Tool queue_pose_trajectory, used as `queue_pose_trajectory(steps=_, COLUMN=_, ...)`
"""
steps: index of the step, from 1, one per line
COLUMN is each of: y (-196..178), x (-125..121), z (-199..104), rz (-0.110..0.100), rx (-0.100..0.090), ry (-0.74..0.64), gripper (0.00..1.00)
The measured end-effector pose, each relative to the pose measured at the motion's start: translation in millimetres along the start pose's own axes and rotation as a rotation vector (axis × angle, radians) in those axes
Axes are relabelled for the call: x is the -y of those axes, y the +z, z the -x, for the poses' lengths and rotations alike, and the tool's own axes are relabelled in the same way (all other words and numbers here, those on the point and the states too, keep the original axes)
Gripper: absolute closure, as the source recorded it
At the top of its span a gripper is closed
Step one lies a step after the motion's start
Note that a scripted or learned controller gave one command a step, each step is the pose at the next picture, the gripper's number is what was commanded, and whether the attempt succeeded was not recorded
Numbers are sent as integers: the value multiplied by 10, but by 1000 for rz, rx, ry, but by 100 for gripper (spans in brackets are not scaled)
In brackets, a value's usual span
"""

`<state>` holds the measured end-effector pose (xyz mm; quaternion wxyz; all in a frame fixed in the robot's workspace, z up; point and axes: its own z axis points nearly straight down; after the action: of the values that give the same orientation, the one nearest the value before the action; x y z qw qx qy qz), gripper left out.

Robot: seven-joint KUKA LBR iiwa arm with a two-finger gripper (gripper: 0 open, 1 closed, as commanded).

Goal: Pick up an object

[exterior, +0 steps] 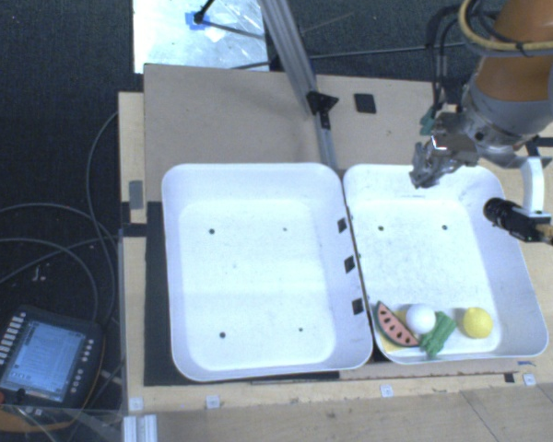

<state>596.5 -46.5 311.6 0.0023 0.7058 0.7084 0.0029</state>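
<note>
Over the far rim of the right bin (424, 256), camera view: my pincer (429, 175), hung below my grey wrist and its orange band. Whether it is spread or pressed together I cannot tell.

Desk (230, 118): a brown board carrying two shallow white bins side by side, inner rims touching, with small black clips (348, 264) along the join.

Left bin (258, 265): white floor marked by four small dark dots.

Right bin: white floor with like dots toward the far side. Contents, all gathered along the near wall, listed from the join outward:
1. Watermelon slice (395, 326), red face with green rind, in the near corner by the join.
2. White ball (421, 319), just beside the slice; touching or not, I cannot tell.
3. Green piece (438, 335), elongated, lying at a slant against the near side of the white ball; its kind is too small to tell.
4. Yellow ball (477, 321), just beside the green piece, toward the outer wall.

The task's object is any of these four. All lie on the bin floor at the near wall, well apart from my pincer, which is across the bin from them.

Beyond the desk: dark floor, loose cables, and a handheld control screen (41, 353) at the near left.
</note>
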Motion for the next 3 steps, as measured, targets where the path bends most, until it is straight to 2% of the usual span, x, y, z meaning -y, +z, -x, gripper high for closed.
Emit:
queue_pose_trajectory(steps=1, y=97, x=439, z=384, rz=-7, rx=2, ry=7, gripper=100)
queue_pose_trajectory(steps=2, y=-210, x=724, z=305, rz=-4, rx=1, ry=3, gripper=100)
queue_pose_trajectory(steps=3, y=-406, x=228, z=-516, rz=-6, rx=-1, ry=-3, gripper=100)
